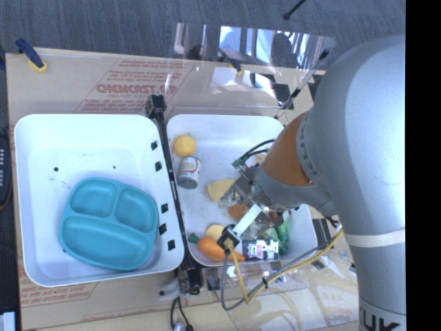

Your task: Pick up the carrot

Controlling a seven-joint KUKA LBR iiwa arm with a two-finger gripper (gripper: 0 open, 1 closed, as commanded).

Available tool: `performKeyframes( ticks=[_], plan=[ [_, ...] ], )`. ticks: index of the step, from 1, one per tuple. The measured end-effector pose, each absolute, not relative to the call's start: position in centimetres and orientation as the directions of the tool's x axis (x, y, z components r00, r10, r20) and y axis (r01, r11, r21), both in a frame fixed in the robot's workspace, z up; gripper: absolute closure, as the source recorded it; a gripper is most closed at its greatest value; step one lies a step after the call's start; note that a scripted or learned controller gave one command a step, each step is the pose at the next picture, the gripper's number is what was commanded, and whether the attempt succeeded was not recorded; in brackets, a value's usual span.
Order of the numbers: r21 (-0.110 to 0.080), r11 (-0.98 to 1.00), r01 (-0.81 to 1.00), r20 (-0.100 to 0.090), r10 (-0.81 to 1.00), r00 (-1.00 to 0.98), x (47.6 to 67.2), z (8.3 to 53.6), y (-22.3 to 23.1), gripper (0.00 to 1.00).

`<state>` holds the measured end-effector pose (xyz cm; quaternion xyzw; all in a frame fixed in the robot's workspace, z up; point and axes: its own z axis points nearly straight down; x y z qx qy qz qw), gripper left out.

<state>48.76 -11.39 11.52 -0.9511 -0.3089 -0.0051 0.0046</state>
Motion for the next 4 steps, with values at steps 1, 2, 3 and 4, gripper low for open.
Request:
performKeyframes(
  ticks=[1, 2, 3, 4],
  plan=[
    [-0.008, -0.859, 0.512, -0.007, 0.512, 0.859, 50.9, 9.1, -9.9, 0.00],
    [-0.006, -0.608, 0.794, 0.008, 0.794, 0.608, 47.9, 9.4, -10.1, 0.00],
    [-0.015, -0.605, 0.796, 0.009, 0.796, 0.605, 47.9, 10.3, -9.9, 1.00],
    [-0.015, -0.604, 0.797, 0.008, 0.797, 0.604, 47.9, 10.3, -10.0, 0.00]
  ],
)
